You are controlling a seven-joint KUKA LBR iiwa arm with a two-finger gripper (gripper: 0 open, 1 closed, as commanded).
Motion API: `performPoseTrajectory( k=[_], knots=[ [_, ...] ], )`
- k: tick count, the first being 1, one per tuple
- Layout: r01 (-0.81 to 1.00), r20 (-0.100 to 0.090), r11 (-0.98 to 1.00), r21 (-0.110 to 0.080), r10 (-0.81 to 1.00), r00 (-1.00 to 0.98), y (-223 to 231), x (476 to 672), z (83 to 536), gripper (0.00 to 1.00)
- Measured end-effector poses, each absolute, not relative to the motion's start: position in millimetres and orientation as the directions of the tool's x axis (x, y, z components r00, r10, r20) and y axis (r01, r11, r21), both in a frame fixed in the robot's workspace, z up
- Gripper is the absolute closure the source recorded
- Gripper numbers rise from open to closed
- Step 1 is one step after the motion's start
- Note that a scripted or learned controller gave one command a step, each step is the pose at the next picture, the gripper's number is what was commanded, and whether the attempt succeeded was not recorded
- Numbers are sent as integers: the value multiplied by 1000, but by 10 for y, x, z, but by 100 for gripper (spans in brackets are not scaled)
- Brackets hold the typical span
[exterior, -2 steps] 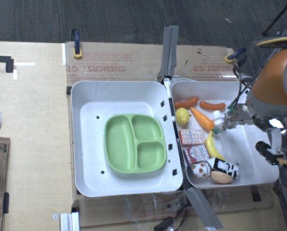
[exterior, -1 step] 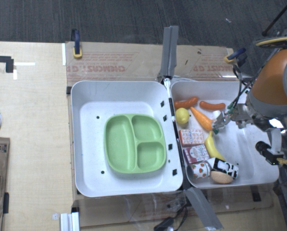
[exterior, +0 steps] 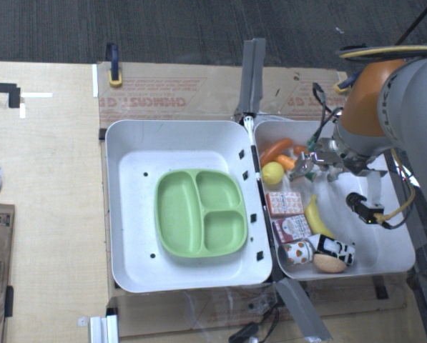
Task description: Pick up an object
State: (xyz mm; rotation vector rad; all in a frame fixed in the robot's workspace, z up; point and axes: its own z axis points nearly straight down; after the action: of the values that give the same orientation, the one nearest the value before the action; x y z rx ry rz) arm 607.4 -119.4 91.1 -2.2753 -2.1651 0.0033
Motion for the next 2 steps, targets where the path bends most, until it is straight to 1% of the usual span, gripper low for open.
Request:
performPoseTrajectory(
  k=[1,2],
  knots=[
    [999,1,34,-2,999,-34,-1184,4921,911,0],
    [1000,0,30,-2,1000,-30,-1192,4925,998,100]
  ],
)
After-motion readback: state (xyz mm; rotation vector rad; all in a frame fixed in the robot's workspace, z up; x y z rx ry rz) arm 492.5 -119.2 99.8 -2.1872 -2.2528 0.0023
